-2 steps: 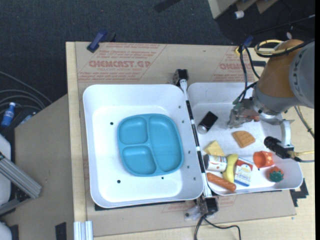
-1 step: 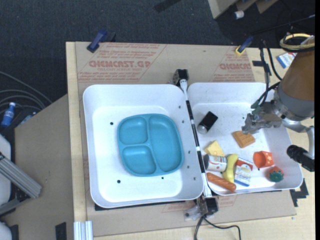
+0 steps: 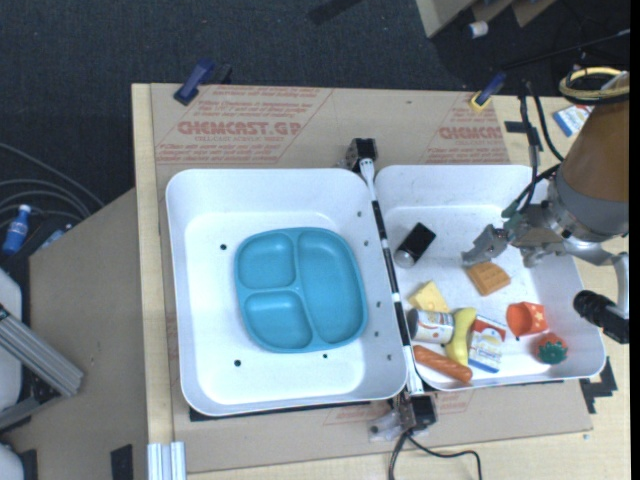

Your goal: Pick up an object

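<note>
Right bin [image 3: 455,190], near end: carrot [image 3: 441,364], banana [image 3: 462,334], small carton [image 3: 486,349], strawberry [image 3: 550,348], orange piece [image 3: 526,318]. Mid: cheese wedge [image 3: 430,297], brown bread slice [image 3: 490,277]. Claw [image 3: 500,240] above the bread, spread wide, holding nothing. Black cylinder [image 3: 414,242] beyond. Left bin [image 3: 200,208]: 1 blue divided plate [image 3: 299,288].

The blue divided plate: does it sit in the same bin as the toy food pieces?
No. The blue divided plate lies alone in the left bin, while the toy food pieces lie in the right bin.

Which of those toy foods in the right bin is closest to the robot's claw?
The tan bread slice, lying just below the gripper. The other foods sit lower in the bin.
</note>
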Controlling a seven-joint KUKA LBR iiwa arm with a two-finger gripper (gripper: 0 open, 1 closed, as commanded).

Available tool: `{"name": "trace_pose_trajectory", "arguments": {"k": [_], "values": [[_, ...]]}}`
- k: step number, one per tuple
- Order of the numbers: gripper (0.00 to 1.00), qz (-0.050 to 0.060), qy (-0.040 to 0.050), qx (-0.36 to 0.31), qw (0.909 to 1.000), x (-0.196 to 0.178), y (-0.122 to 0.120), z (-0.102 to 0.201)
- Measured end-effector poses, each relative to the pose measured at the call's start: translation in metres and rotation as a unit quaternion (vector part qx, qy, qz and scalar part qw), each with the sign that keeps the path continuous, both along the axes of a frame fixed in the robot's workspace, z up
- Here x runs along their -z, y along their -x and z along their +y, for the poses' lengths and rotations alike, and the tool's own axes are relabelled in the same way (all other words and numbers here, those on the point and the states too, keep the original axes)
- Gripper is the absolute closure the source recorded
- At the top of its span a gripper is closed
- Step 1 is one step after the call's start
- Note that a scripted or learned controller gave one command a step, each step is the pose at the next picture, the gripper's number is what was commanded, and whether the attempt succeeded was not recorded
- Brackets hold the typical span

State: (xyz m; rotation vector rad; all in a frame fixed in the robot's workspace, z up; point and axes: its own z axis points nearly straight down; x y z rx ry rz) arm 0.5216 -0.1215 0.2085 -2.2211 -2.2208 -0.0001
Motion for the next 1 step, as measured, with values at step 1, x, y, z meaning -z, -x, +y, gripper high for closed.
{"name": "trace_pose_trajectory", "arguments": {"k": [1], "values": [[0.00, -0.004, 0.0009, 0.000, 1.0000, 0.1195, -0.0262, -0.0093]]}}
